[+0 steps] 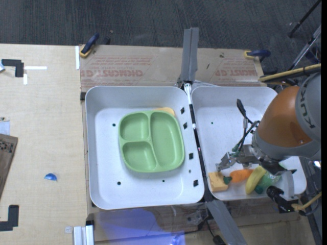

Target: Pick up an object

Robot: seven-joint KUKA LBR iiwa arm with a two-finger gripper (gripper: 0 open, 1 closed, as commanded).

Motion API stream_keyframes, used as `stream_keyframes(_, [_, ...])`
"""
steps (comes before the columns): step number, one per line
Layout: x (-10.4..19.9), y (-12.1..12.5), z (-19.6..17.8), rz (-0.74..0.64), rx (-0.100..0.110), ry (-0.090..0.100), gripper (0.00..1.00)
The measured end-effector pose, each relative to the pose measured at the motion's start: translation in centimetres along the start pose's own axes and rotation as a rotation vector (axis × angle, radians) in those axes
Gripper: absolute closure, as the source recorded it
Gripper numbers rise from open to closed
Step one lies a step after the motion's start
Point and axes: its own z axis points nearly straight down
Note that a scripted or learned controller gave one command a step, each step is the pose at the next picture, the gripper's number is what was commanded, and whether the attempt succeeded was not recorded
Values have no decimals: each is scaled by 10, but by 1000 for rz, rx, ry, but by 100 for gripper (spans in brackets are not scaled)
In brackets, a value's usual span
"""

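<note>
My end effector (232, 160) hung low in the right bin (214, 114), near its front edge, just above a small heap of toy food; whether it was released or clenched I could not tell, for my own wrist covered it; nothing showed as grasped. The heap lay at the bin's front: a yellow sponge-like block (218, 181), an orange carrot (241, 175), a yellow banana (255, 179) and a green piece (262, 189), all touching or just beside one another. I judged the step to be the reach onto a target, with the pick not yet made; the next move called for a descent onto one piece clear of its neighbours, since the crowding could spoil a grip. The left bin (99, 152) held a green divided plate (152, 141); both bins sat on a pale wooden tabletop (41, 137) over brown cardboard (133, 65); dark carpet (127, 9) lay beyond.
</note>
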Motion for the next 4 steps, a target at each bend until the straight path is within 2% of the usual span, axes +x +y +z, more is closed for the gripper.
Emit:
stream_keyframes(1, [-17, -2, 6, 173, -3, 2, 0])
stream_keyframes(2, [-32, -3, 6, -209, -2, 1, 0])
stream_keyframes(3, [-34, -2, 6, -508, -4, -1, 0])
stream_keyframes(4, [-48, -3, 6, -37, -5, 1, 0])
